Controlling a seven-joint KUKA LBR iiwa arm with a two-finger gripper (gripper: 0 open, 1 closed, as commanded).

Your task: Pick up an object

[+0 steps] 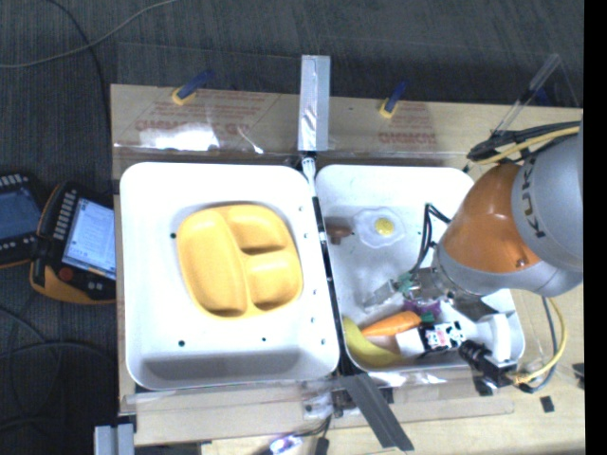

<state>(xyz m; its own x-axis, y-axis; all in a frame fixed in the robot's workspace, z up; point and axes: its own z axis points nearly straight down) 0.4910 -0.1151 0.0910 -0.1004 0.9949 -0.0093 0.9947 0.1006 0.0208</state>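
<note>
- Arm reaches in from the right, bent low over the right bin. Its gripper sits down among the clutter at the near end, seemingly to work the pile there. Wrist and cables hide the tip, so I cannot tell how it stands or whether it has anything.
- Left bin: holds a yellow divided tray, lying flat near the middle with bare white floor all round it. Plenty of room, but well apart from the arm.
- Right bin: things bunch toward the near wall, likely slid into the low corner. Far half mostly bare, which gives the arm room to lift away.
- Banana lies against the near wall, close to the divider between the bins. Tight spot; a descent there risks the rim.
- Carrot rests on top of the banana, just beside the gripper. Nearest candidate to pick, in my judgement.
- Fried-egg toy lies alone toward the far end, open floor around it, easier to approach.
- Small purple piece under the wrist; too hidden to name.
</note>
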